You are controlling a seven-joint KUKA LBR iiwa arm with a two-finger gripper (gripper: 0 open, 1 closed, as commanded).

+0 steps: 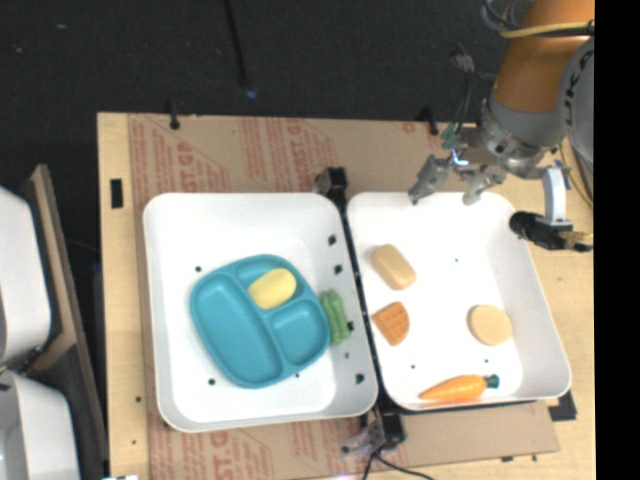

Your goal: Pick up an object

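At the near edge of the right bin lies a carrot. A little farther in sit a waffle-like orange piece and a round tan cookie, then a tan bread roll. In the left bin, a blue tray holds a yellow lemon shape, with a green thing just beside the tray. The gripper hangs over the far edge of the right bin, fingers spread apart, with nothing between them. Nothing is picked up yet; the whole job looks still to do.
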